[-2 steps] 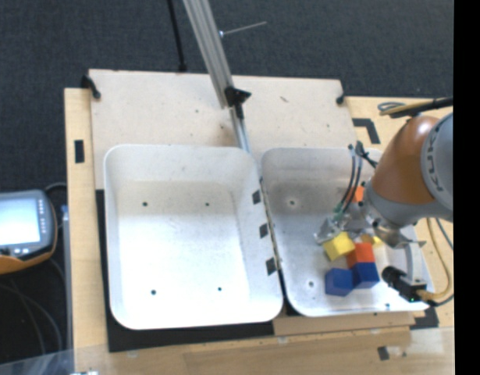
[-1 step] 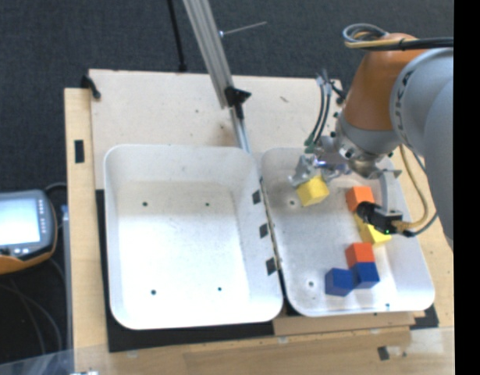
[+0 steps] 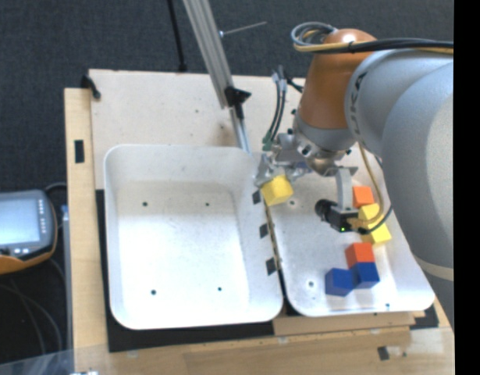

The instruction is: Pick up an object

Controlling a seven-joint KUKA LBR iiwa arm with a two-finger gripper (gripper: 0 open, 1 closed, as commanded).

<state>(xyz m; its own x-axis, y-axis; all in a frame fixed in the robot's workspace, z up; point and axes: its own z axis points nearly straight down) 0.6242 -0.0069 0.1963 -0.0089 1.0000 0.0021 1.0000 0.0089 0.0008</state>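
Note:
A yellow block (image 3: 277, 190) hangs over the left edge of the right bin (image 3: 310, 248), just right of the wall between the two bins. My gripper (image 3: 272, 178) reaches down from the orange-banded wrist and is shut on the block's top. Other blocks lie along the right bin's right side: an orange block (image 3: 363, 195), a yellow block (image 3: 370, 212), another yellow block (image 3: 380, 233), a red-orange block (image 3: 360, 253), and two blue blocks (image 3: 339, 281) (image 3: 367, 273).
The left bin (image 3: 177, 233) sits beside the right one, sharing a raised divider (image 3: 269, 241). A slanted metal pole (image 3: 212, 53) rises behind the bins. A black cable fitting (image 3: 327, 209) hangs near the right-side blocks. The grey arm covers the upper right.

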